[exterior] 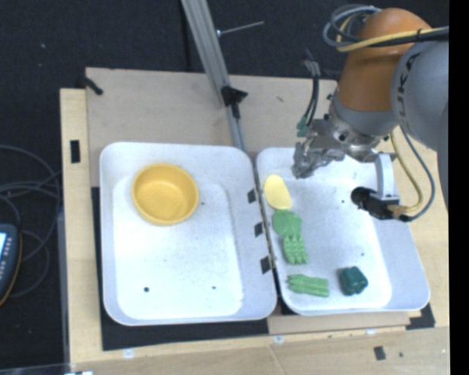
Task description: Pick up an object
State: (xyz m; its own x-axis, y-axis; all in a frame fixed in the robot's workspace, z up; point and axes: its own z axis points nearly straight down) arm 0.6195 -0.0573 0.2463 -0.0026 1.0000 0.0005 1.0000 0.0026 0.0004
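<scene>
Nothing looks picked yet, we judge: the yellow bowl [166, 194] sits in the left bin [117, 287], while the pale yellow piece [277, 193], green pieces [289, 237] and dark green block [352, 280] lie in the right bin [399, 264]. We cannot tell the gripper's [306, 162] opening; it hangs over that bin's far end, carrying nothing we can see.

Two shallow white plastic bins sit side by side on the bench. The left bin [219, 287] contains a round yellow plastic bowl [166, 194] in its rear left area. The right bin [399, 264] contains a pale yellow oval piece [277, 192] at its left wall, a round green piece [287, 224] just in front of it, a ridged green block [295, 249] next, then a long green piece [308, 285] near the front, with a dark green cube [352, 280] to its right.
</scene>
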